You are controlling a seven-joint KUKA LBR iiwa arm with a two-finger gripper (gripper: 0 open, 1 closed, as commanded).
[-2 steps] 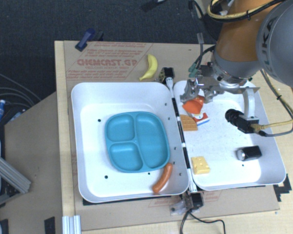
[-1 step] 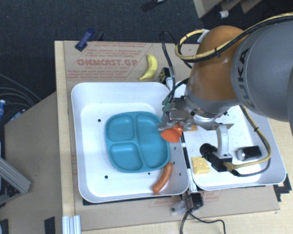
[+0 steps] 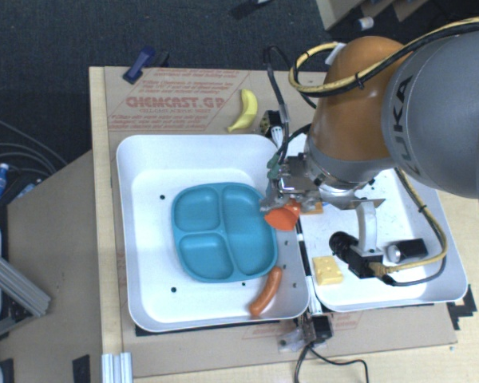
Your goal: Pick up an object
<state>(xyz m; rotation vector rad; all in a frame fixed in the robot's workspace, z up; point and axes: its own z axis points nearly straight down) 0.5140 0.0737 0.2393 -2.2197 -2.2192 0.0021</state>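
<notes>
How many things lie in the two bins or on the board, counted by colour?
Blue: 1, the divided plate
Orange: 2, the sausage and the small orange piece
Yellow: 2, the banana and the cheese wedge
Total: 5

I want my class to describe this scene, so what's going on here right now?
A grey robot arm reaches in over two white bins. Its tool sits at the left bin's right edge, right above a small orange piece. A blue divided plate and a sausage lie in that bin; a cheese wedge lies in the right bin.

Fixed overhead camera, slanting down on both bins [image 3: 136, 214].
</notes>
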